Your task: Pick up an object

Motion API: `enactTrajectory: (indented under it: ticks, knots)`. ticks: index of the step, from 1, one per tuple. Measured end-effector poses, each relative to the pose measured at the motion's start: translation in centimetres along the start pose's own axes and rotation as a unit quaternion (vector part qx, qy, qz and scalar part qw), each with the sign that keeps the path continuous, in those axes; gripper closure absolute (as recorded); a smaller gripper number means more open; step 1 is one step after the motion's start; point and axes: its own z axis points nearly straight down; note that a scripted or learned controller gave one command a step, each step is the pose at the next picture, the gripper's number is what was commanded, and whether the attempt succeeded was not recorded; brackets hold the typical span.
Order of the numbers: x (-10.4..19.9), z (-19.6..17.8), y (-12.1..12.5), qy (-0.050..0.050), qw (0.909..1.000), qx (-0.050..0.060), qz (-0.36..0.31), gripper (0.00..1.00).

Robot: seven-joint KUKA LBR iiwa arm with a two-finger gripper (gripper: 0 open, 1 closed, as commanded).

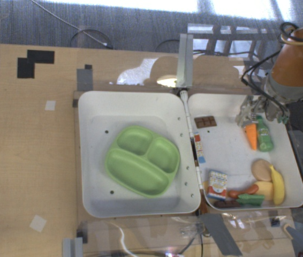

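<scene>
arm: grey with orange band (pixel 300 58), comes in from the right, wrist over the far right corner of the right bin
gripper (pixel 256 116): low over the right bin's far end, just above the carrot and bottle tops; metal parts blur together, cannot tell how wide it is or whether anything is in it
carrot (pixel 251 136): orange, lies in right bin right below the gripper, touching the green bottle at its side
green bottle (pixel 264 137): lies lengthwise beside the carrot, on the side nearer the right wall
chocolate bar (pixel 205 122): small brown block, far left part of right bin, apart from the rest
carton (pixel 218 184): small box with red and white print, near left corner of right bin
banana (pixel 278 185): yellow, near right corner, along the wall
egg-like round thing (pixel 260 169): tan, just beside the banana
red and green pieces (pixel 245 195): heaped at near edge between carton and banana, kinds unclear
right bin (pixel 226 146): white, shallow
left bin (pixel 95 143): white, holds the plate
plate (pixel 142 160): green, three sections, lies flat mid bin, turned at a slant
</scene>
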Motion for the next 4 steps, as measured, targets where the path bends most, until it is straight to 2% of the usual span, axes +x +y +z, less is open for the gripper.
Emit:
enactTrajectory:
  ticks: [1,2,3,4]
  knots:
    - [-0.6,-13.0,5.3,-0.001,0.9997,0.0,-0.025,1.0]
    - [2.1,0.4,3.4,0.005,0.9935,-0.001,-0.114,1.0]
    - [-0.7,-13.5,2.2,0.002,0.9779,0.0,-0.209,1.0]
    - [-0.4,-12.8,2.3,0.007,0.9778,-0.003,-0.209,0.0]
